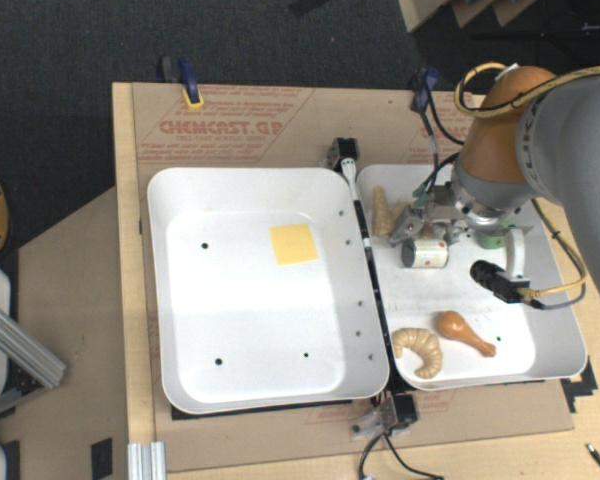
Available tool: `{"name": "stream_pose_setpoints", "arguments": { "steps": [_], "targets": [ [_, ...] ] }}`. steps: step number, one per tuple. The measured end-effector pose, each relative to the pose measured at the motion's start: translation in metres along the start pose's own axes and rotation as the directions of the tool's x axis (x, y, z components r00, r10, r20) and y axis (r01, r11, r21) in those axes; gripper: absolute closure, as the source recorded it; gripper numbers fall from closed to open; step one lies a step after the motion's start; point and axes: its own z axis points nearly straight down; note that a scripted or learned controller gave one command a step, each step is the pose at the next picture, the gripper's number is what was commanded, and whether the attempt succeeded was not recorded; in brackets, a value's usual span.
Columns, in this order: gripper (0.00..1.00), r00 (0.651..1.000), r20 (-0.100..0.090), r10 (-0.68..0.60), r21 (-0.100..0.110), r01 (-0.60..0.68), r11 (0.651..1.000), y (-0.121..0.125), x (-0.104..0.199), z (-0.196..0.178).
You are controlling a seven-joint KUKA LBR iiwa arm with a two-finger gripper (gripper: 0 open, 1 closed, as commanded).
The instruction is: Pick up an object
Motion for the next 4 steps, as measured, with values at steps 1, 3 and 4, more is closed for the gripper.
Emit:
{"name": "stream_pose_setpoints", "arguments": {
  "steps": [1,3,4],
  "targets": [
    [0.00,1.000,0.000,0.000,0.001,0.000,1.000,-0.042,0.006,0.000],
    [1.00,1.000,0.001,-0.002,-0.004,0.002,1.000,0.022,0.011,-0.011],
    [1.00,1.000,-0.002,-0.010,-0.017,0.010,1.000,0.052,0.088,-0.108]
  ]
}}
